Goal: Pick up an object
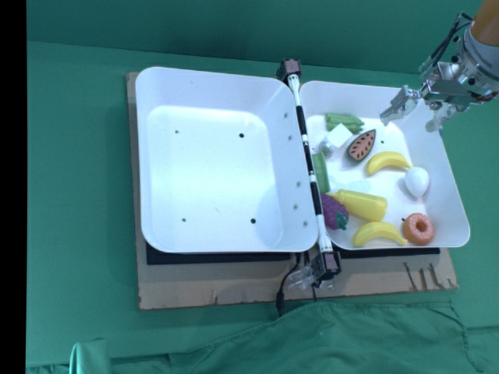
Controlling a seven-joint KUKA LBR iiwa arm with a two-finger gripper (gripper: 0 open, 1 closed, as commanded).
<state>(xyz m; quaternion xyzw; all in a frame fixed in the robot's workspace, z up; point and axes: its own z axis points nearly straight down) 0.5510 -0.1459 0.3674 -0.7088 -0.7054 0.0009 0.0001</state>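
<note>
Bananas (pixel 379 234), a donut (pixel 419 228) and an egg (pixel 416 181) fill the right bin (pixel 452 170); above it, the hand (pixel 419 107) hangs released.

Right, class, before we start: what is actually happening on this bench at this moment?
A robot arm reaches in from the right, its gripper open and holding nothing, above the far edge of the right bin. That bin holds toy foods: two bananas, a watermelon slice, a white egg, a donut, a yellow bottle and purple grapes. Nothing has been picked up yet. The left bin sits beside it.
</note>
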